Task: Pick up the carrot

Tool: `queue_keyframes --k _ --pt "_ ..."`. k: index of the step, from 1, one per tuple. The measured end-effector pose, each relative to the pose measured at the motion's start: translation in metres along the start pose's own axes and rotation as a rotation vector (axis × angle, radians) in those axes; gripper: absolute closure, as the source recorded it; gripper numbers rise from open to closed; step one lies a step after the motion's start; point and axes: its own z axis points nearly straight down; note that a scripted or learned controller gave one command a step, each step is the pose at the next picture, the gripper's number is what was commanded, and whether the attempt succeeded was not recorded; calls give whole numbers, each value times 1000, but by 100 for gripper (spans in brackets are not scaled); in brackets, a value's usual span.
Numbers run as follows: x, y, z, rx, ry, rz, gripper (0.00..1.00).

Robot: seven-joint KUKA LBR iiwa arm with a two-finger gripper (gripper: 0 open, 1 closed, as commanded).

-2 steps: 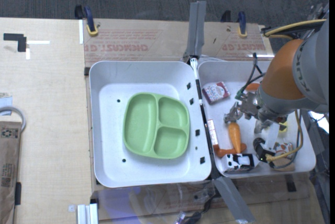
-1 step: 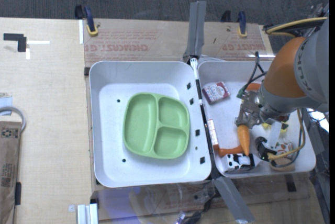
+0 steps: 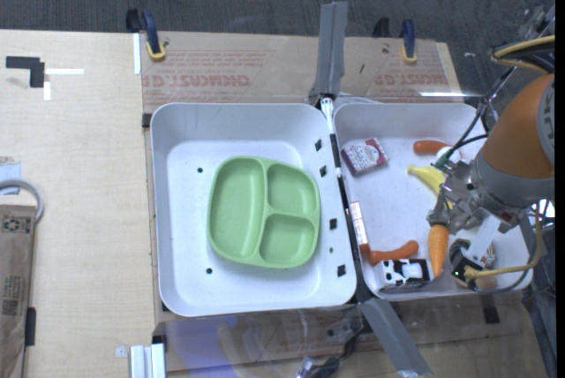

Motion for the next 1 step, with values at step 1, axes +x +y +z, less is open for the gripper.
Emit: queue_keyframes --k 1 --pt "27 -42 -57 -1 -1 146 100"
